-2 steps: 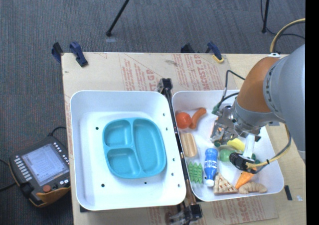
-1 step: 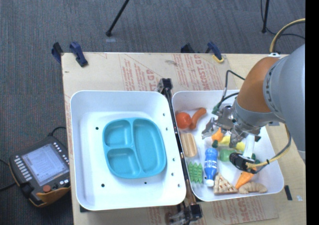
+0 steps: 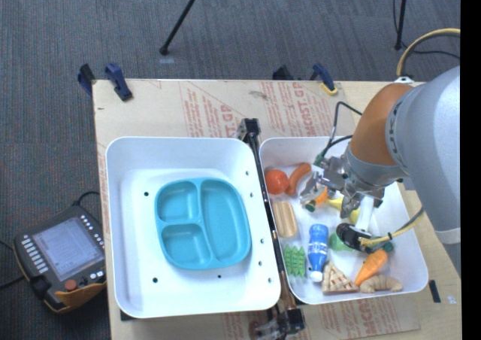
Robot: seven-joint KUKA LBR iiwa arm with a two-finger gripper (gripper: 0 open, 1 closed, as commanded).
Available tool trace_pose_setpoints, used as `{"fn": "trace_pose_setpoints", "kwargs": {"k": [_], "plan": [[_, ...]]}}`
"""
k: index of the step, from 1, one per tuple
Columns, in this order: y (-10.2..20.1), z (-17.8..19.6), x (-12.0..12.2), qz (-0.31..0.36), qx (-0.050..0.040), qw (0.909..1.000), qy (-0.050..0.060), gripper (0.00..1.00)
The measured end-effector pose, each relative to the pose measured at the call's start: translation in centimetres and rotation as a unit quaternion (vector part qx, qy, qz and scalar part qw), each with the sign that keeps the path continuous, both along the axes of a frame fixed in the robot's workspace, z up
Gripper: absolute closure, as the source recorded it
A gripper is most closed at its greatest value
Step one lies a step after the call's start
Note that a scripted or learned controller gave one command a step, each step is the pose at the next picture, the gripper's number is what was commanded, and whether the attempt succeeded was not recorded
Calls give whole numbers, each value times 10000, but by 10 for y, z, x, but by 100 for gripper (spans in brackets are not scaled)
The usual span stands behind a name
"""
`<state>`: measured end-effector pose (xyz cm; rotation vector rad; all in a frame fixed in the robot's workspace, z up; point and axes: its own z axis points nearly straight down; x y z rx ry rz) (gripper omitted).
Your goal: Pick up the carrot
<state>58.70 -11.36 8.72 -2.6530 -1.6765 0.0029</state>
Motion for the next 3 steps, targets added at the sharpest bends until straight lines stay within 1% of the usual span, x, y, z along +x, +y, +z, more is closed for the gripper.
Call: {"fn": "trace_pose_setpoints", "kwargs": {"k": [1, 2, 3], "plan": [[0, 10, 0, 19, 8, 10000, 11, 100], [0, 10, 0, 23, 9, 10000, 16, 0], [0, 19, -1, 37, 17, 10000, 24, 100]]}}
